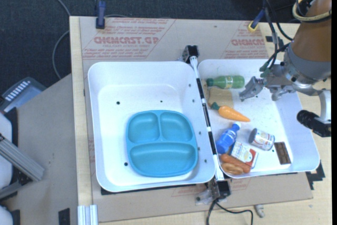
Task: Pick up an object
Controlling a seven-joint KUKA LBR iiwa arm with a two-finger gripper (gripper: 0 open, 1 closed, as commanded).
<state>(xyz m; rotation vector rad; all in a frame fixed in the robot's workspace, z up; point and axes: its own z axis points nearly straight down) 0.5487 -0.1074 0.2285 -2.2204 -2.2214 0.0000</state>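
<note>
My gripper (263, 92) hangs over the back of the right bin (300, 124), its two fingers spread apart with nothing between them, so it is open. Just to its left lies a green bottle (225, 81) on its side. An orange carrot (233, 112) lies in front of the bottle. Further forward are a blue bottle (227, 138), a small can (261, 139), a brown bar (283, 153), a red and white packet (243, 154) and a brownish bun-like item (235, 166) at the bin's front edge.
The left bin (105, 87) holds a blue divided plate (161, 142). A black clamp (190, 52) sits where the two bins meet at the back. The arm's orange band (315, 34) rises at the right.
</note>
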